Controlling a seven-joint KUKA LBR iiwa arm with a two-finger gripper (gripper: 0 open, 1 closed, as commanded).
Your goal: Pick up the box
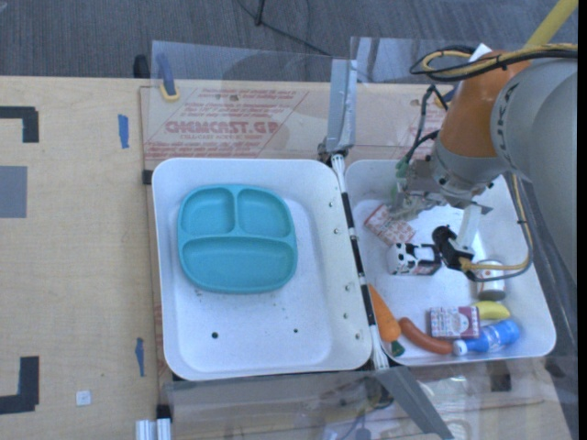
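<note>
We note the end effector [410, 193] low over the right bin's [541, 337] far-left corner, its state untellable, while the box [454, 322] lies near-right, so reaching over there comes next.

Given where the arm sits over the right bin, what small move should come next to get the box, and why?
Probably shift the gripper toward the bin's near edge: it sits over the red-and-white packet at the right bin's far-left corner, while the box lies apart near the front, beside the carrot and bottle.
</note>
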